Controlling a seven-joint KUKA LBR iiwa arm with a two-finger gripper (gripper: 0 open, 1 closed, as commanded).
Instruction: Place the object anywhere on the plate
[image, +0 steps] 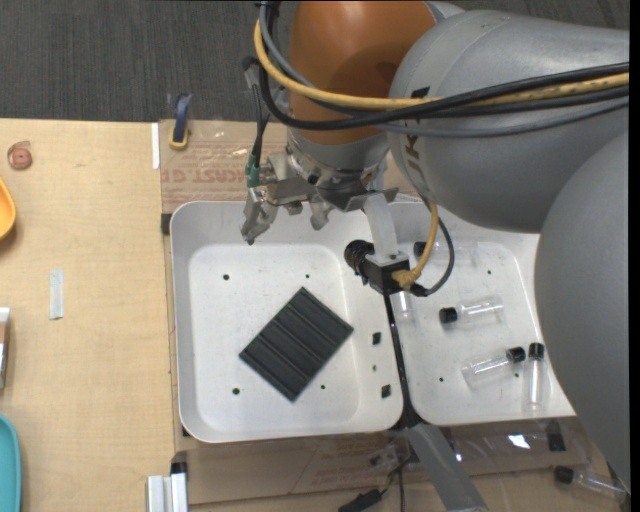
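A black ribbed rectangular plate (297, 343) lies flat and turned diagonally in the middle of the left bin (200, 400). Three clear tubes with black caps lie in the right bin (500, 260): one (470, 313) near the middle, one (495, 363) lower down, one (537, 375) at the right. My gripper (287, 218) hangs over the far edge of the left bin, above and behind the plate. Its fingers (252, 222) stand open and spread, with nothing between them.
The big grey arm with its orange band covers the top right and the right bin's far corner. A black cable connector (372, 265) hangs by the divider between the bins. Brown cardboard lies to the left, with small bits on it.
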